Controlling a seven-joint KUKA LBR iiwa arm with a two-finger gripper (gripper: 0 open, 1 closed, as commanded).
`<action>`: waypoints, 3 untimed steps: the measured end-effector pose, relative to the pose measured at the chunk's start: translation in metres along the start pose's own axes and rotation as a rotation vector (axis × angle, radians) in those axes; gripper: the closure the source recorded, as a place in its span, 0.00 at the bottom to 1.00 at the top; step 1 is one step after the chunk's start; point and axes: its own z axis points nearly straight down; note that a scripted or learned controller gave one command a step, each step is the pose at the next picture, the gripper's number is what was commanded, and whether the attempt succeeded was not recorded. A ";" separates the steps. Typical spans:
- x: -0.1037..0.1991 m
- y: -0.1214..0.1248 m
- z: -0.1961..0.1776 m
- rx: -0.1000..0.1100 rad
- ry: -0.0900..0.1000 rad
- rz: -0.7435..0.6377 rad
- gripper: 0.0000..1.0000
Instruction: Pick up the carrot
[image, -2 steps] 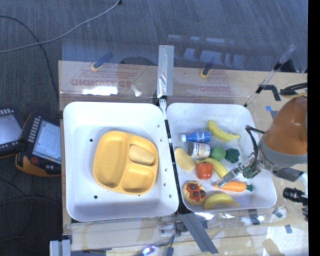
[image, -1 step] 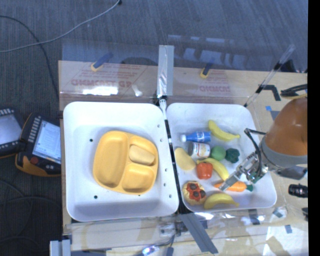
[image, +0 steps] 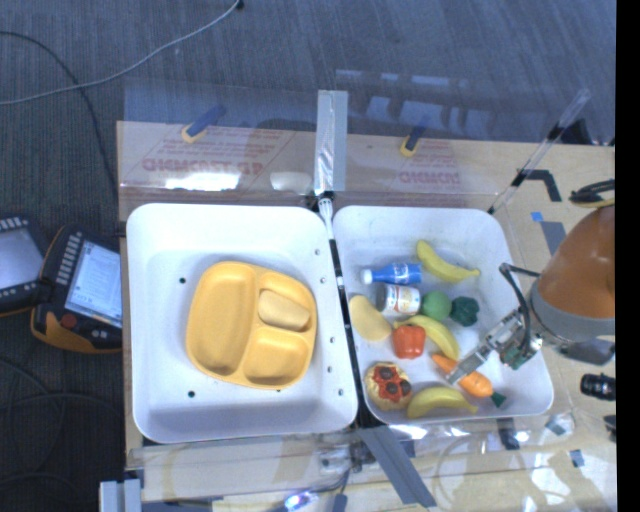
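The carrot (image: 479, 384) is small and orange with a green top, and lies near the front right of the right bin (image: 520, 262). My gripper (image: 463, 371) reaches in from the right and sits low over the carrot's left end, touching or nearly touching it. The grey arm with its orange band (image: 588, 262) stands over the bin's right rim. The carrot still rests on the bin floor among other toy foods.
Close around the carrot are a yellow banana (image: 441, 401), a red pepper (image: 408, 341), another yellow piece (image: 441, 335) and a round red-and-yellow toy (image: 388, 382). Farther back lie a broccoli (image: 464, 311), a blue bottle (image: 395, 273) and a jar (image: 401, 298). The left bin holds a yellow divided plate (image: 250, 322).
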 end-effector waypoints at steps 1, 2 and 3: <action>-0.005 0.021 0.000 -0.007 0.012 0.387 0.00; 0.030 0.027 -0.001 -0.006 -0.015 0.387 0.00; 0.030 0.029 -0.010 -0.008 -0.012 0.385 1.00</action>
